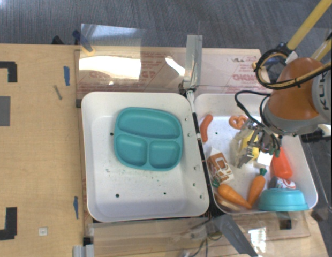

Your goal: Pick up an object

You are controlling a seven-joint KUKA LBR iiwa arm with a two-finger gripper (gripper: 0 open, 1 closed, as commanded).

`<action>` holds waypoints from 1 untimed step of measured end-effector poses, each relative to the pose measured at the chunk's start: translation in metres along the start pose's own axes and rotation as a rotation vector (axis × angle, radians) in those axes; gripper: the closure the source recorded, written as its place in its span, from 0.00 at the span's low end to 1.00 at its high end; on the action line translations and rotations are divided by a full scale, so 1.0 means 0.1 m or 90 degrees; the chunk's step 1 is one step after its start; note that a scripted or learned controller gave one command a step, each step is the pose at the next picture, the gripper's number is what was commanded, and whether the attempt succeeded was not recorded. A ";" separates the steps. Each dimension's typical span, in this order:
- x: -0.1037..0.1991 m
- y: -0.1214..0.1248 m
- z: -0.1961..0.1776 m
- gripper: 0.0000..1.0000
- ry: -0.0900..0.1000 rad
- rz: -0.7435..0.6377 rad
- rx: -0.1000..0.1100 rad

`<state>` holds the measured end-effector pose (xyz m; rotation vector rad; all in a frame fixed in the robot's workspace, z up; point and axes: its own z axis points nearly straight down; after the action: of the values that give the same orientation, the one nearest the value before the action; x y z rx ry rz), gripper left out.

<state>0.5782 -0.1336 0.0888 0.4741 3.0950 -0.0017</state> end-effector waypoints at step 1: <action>-0.04 0.02 -0.12 1.00 -0.007 -0.001 -0.001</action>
<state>0.5822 -0.1332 0.1005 0.4697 3.0837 -0.0020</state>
